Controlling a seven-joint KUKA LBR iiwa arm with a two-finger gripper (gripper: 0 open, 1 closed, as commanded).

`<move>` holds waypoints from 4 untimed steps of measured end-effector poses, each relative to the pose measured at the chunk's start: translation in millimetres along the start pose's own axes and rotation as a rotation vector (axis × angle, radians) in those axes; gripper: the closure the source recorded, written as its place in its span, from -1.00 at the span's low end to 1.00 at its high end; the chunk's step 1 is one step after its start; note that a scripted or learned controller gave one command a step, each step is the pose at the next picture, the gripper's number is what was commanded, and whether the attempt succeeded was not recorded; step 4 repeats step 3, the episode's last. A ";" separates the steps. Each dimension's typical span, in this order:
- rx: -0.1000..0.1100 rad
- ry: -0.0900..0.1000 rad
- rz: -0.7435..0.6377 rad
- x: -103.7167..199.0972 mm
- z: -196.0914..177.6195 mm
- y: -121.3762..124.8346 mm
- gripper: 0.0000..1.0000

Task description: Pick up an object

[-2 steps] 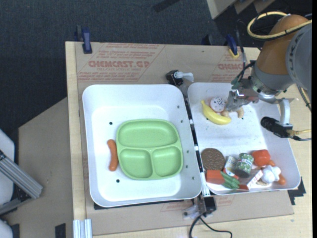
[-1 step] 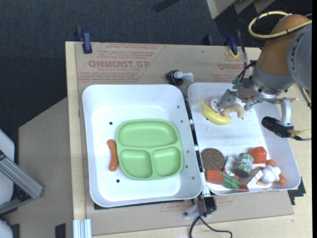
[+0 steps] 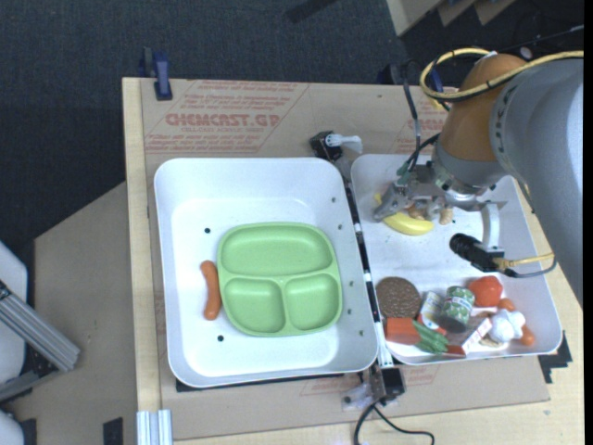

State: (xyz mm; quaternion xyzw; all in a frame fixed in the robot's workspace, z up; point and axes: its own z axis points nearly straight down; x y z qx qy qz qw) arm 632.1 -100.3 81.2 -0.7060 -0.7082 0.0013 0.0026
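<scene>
The bench top [image 3: 232,119] is a brown board printed with red lettering, and a blue clamp [image 3: 157,70] grips its edge at about 11 o'clock. Dark carpet [image 3: 83,26] surrounds the bench, with a pale metal frame [image 3: 28,332] at 8 o'clock.

Two white bins sit side by side. The left bin [image 3: 176,202] holds a green divided plate [image 3: 278,278] near its centre, with three compartments. An orange toy sausage [image 3: 211,290] lies on the bin floor just beside the plate, at its 9 o'clock.

The right bin [image 3: 537,248] holds the rest. A yellow banana [image 3: 410,223] lies toward the bin's 11 o'clock. At the bin's 6 o'clock end a brown round patty [image 3: 398,295] sits beside a heap of toy food [image 3: 463,323]: red, green, white and orange pieces crowded together and touching.

The grey arm with its orange band [image 3: 473,119] reaches over the right bin from 3 o'clock. The gripper [image 3: 414,204] is low over the banana, right at its top edge. Whether the tool stands wide or narrow cannot be told from this slant, nor whether the banana is caught between its tips.
</scene>
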 end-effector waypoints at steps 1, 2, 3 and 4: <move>-0.001 0.000 0.005 2.6 -3.2 -28.0 -1.00; -0.005 -0.001 0.005 2.5 -13.7 -26.3 1.00; -0.017 0.001 -0.006 82.1 -109.8 -22.2 1.00; -0.017 0.001 -0.006 82.1 -109.8 -22.2 1.00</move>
